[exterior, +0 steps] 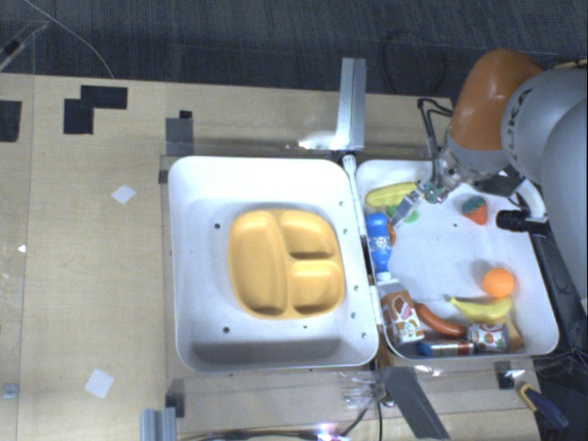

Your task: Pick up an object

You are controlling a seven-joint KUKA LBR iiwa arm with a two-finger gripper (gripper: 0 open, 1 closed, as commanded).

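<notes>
End effector (432,189) just right of yellow corn (390,194), possibly touching; grip state unclear.

On my monitor: the arm (542,118) I run shows a rounded, light grey shell with smooth, glossy curves. A domed orange band (487,95) caps the section above the wrist. Thin black cables (432,118) loop beside it, a black fitting (519,219) juts below, and the small metallic gripper (432,191) carries pale hardware.
</notes>
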